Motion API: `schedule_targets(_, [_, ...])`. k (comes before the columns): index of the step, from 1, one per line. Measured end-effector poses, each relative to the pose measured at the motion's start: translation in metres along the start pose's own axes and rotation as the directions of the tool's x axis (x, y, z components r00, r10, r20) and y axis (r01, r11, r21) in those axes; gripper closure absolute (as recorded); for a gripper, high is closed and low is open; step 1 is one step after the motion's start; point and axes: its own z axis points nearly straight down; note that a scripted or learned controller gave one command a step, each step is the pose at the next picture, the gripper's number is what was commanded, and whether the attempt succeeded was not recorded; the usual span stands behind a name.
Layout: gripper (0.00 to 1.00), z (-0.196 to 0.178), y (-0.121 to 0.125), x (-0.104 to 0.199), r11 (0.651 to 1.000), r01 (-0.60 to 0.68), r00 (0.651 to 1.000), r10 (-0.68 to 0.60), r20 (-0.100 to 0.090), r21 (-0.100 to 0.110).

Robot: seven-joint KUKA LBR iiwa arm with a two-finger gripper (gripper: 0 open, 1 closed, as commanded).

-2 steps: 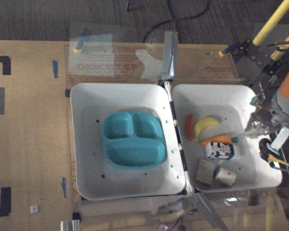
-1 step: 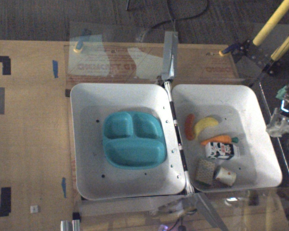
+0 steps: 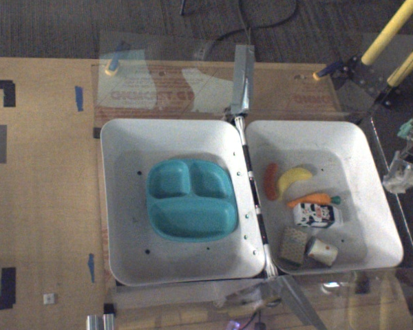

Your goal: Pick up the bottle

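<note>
Whether the gripper [image 3: 401,172] is released or clenched I cannot tell: it is a pale, blurred shape at the 3 o'clock edge of the view, just outside the right bin [image 3: 372,184] and apart from everything inside it.

What looks like the bottle [image 3: 323,251], small and pale, lies on its side on the right bin's floor, toward 5 o'clock. It is just beside a grey-brown block [image 3: 294,245] at its 9 o'clock; whether they touch is unclear. Just beyond both, toward 12 o'clock, sits a black-and-white carton [image 3: 314,215]. An orange carrot [image 3: 308,199] lies slantwise along the carton's far edge. A yellow banana [image 3: 294,178] is near the carrot at its 11 o'clock, and a red oblong piece [image 3: 270,181] lies by the bin's 9 o'clock wall.

A teal divided plate [image 3: 191,199] rests flat in the middle of the left bin [image 3: 120,184]. Yellow-handled clamps [image 3: 392,23] stand at the bench's 1 o'clock corner.
</note>
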Motion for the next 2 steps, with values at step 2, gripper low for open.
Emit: schedule_targets(2, [1.00,-0.0189,0.0110,-0.0202,1.000,0.029,1.000,-0.029,0.001,-0.002])
